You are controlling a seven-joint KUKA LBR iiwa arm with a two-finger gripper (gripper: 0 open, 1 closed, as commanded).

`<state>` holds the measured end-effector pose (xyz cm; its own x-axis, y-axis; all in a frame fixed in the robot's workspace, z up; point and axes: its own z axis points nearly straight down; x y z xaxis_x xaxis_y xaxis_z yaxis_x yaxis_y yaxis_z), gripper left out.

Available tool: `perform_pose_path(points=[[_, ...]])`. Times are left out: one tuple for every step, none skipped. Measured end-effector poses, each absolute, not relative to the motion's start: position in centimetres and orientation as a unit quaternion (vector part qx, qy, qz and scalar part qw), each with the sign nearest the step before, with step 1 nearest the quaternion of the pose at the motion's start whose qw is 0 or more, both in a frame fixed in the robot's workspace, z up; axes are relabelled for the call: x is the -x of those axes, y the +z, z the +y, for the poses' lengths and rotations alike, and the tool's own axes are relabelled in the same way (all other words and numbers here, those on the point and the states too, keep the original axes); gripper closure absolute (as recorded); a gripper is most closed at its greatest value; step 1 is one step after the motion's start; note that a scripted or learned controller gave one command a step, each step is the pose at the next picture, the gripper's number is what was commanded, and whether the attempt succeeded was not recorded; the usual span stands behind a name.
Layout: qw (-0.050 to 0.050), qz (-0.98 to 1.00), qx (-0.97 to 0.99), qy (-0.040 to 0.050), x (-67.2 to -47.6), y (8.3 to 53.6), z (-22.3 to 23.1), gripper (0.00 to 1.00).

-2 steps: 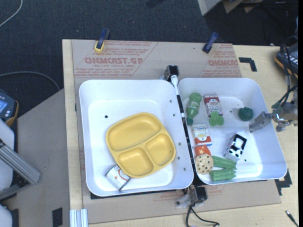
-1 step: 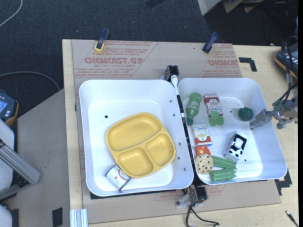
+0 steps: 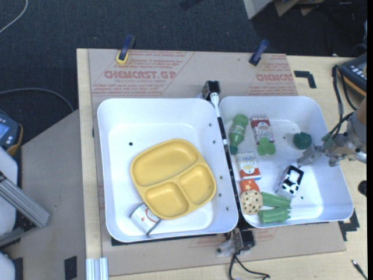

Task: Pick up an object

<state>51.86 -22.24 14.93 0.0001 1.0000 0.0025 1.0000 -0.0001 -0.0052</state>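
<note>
Right bin: the landmark; it holds the small items.
Gripper: at the bin's right rim, just right of the black-and-white block; it may be touching nothing.
Fingers: too blurred to tell whether spread or closed.
Green bottle: near the bin's left wall.
Cookie: at its near-left corner.
Yellow tray: left of the bin, in the neighbouring bin.

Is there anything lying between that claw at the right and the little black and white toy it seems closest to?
Nothing visible does. The gripper sits at the right side of the right bin, and the black and white toy lies just below and left of it, with bare white bin floor between them. The dark green piece sits above, off that line.
</note>
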Motion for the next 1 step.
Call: perform_pose_path(points=[[0.001,-0.707,0.707,-0.003,-51.97,10.45,-21.14,0.0]])
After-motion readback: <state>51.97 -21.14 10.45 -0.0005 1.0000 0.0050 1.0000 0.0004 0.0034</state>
